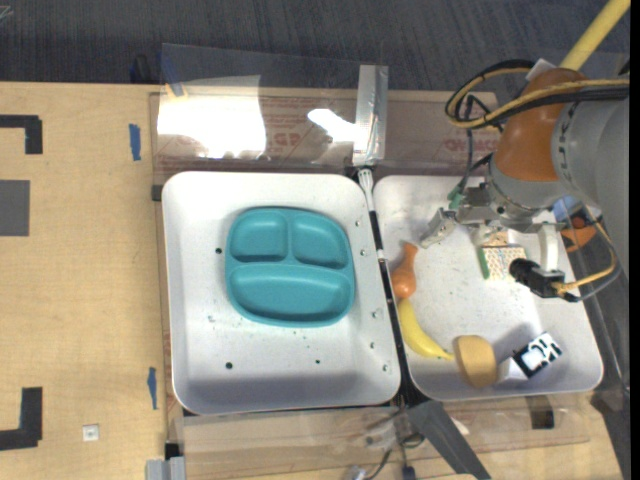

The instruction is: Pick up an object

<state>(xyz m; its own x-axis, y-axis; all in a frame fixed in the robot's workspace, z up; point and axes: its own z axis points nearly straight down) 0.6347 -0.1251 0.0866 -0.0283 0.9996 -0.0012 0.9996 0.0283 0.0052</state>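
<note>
In the right bin (590, 363), several small things lie scattered on the speckled white floor. A yellow banana (418, 334), smooth and curved, lies along the bin's left wall, its tip touching a tan, rounded block-like piece (477, 359) near the front edge. Just above the banana sits an orange, glossy, pear-shaped toy (404, 273), also against the left wall. Toward the front right corner lies a small black object with white markings (537, 355). A flat greenish card or packet (497, 260) lies further back, partly under the arm's wrist.

The gripper (437, 228) hangs over the back of this bin, slender metallic fingers pointing toward the left wall; whether they are spread or pressed together I cannot tell, and nothing is seen between them. The orange toy is the nearest thing, just below and left of the fingertips; the banana and the tan piece lie well apart from them, toward the front.

The left bin (190, 348) holds a teal plastic divided plate (291, 265), smooth, rounded, with three compartments. Both bins rest on a pale wooden bench (75, 298).
</note>
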